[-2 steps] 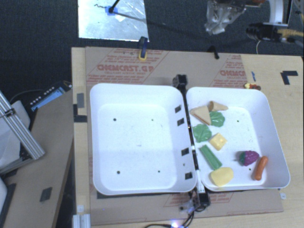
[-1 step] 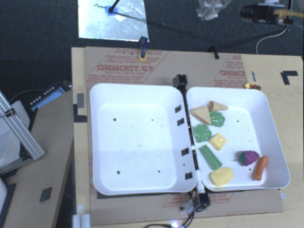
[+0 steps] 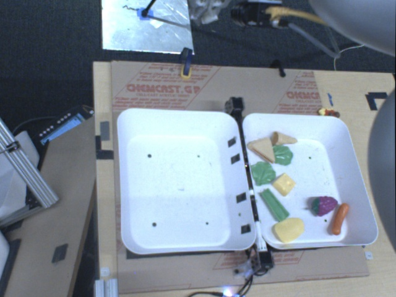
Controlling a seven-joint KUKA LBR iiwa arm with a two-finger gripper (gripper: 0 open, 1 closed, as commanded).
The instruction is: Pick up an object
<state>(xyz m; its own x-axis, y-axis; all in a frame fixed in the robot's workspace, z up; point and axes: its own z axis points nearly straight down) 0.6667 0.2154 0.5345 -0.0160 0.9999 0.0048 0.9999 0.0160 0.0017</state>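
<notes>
**Camera view: toy food crowds the left half of the right bin**

Camera view looks down on a brown, red-printed desk (image 3: 260,85) carrying two shallow white plastic bins whose inner walls touch along a black hinge strip. The left white bin (image 3: 179,184) shows bare floor from wall to wall. In the right white bin (image 3: 357,166) the pieces lie mostly towards the hinge side, with bare floor near its top right corner and beside its right wall.

A tan wedge of toy bread (image 3: 263,148) sits near the top left, its tip pointing left. A smaller tan wedge (image 3: 283,138) lies just above it, and a green leafy piece (image 3: 283,155) touches its right side. Below these are a second green leafy piece (image 3: 263,174) and a yellow cheese-like block (image 3: 284,184), just beside each other.

The green stick-shaped piece (image 3: 273,204) lies close to the hinge wall, its long axis running from upper left to lower right. A pale yellow rounded lump (image 3: 289,229) rests near the bottom wall. A purple grape cluster (image 3: 323,205) sits beside an orange sausage-shaped piece (image 3: 339,219), whose long axis stands nearly upright in the picture, tipped slightly right, close to the right wall.

The grey arm (image 3: 349,5) blurs across the top right. Its gripper (image 3: 213,2) hangs at the top edge, well apart from both bins. Whether it is spread or closed cannot be told.
</notes>
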